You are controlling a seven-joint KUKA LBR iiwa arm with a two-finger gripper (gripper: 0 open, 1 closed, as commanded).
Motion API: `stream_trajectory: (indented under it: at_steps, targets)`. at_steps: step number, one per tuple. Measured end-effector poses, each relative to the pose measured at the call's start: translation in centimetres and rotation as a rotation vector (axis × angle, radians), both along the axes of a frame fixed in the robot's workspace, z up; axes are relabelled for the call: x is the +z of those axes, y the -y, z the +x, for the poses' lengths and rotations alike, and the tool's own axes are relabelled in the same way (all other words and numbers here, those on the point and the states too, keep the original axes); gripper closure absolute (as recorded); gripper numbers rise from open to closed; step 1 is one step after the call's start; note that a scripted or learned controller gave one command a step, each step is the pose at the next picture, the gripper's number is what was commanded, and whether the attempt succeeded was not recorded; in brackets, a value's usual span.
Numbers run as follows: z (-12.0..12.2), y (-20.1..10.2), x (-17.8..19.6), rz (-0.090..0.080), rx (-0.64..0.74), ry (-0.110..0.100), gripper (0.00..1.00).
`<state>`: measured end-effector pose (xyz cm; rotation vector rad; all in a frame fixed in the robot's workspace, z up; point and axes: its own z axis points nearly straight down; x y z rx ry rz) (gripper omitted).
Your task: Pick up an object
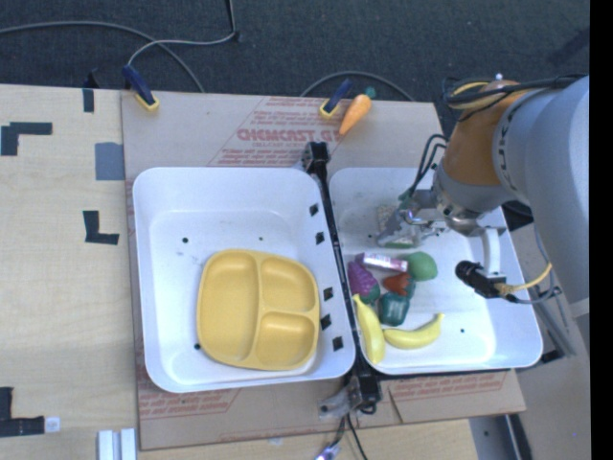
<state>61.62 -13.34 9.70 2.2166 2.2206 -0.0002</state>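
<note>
Reaching: the arm is leaning in from the right and hanging its gripper low over the right bin, just above the heap of toys.
Gripper: it is looking blurred and small from where I'm standing, so I cannot tell how it is set; nothing is showing in its grip.
Toys waiting: a green ball, a purple piece, a red piece, a teal piece and two bananas are all lying on the bin floor, bunched near the divider.
Left bin: a yellow divided tray is sitting in it, untouched.
Progress: I'm judging the pick as not yet made; the approach is looking done, while the grasp and the lift are waiting.
</note>
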Motion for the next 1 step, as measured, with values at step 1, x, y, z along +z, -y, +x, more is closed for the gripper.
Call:
stream_trajectory:
  at_steps: [1]
  targets:
    - [-2.57,-6.34,12.97,0.003,0.001,-0.001,1.00]
